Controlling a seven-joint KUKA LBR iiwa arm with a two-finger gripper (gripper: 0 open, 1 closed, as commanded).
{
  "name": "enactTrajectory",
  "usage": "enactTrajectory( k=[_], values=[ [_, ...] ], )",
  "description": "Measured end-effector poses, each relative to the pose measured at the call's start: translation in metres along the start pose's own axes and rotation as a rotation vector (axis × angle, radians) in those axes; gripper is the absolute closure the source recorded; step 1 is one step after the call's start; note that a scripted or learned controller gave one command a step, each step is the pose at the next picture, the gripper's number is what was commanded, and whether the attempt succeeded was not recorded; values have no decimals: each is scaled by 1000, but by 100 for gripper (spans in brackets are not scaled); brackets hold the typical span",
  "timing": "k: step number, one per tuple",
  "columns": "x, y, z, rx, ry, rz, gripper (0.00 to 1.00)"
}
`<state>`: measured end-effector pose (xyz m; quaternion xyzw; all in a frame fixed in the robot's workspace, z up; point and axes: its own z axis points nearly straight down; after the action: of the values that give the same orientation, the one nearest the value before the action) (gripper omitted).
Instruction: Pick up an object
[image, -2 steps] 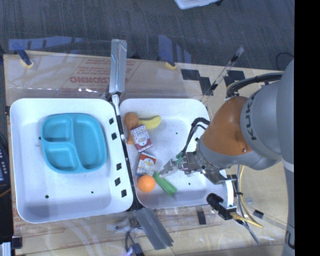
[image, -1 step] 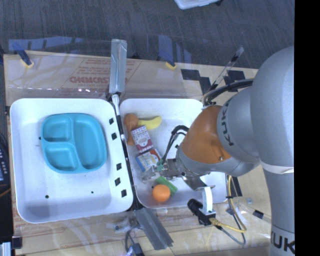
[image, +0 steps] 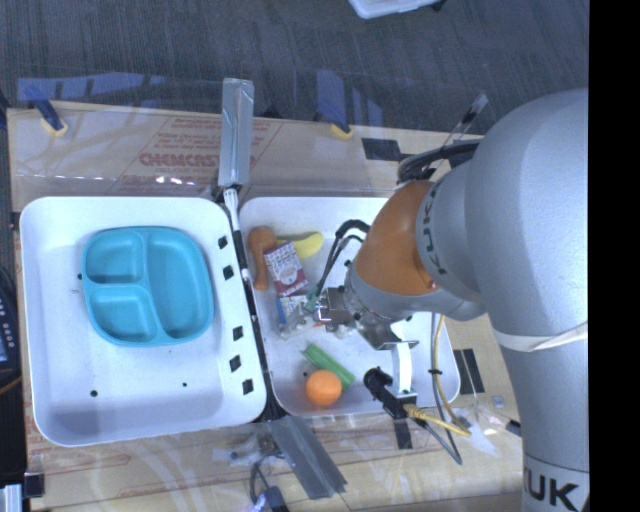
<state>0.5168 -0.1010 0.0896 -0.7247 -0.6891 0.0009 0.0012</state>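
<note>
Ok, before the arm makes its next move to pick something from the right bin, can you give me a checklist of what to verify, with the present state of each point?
1. Objects are there to pick in the right bin: ok. An orange ball, a green stick, a small carton and a yellow piece lie in it.
2. Gripper is over the right bin: ok, near the carton.
3. Something is held between the fingers: cannot tell, the wrist hides them.
4. Orange ball is free of the arm: ok, it lies apart, near the front wall.
5. Blue divided tray is out of the way: ok, it is in the left bin.
</note>
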Motion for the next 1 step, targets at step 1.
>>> enactTrajectory(
  k=[1],
  values=[
    [-2, -1, -7, 6, 0, -1, 100]
  ],
)
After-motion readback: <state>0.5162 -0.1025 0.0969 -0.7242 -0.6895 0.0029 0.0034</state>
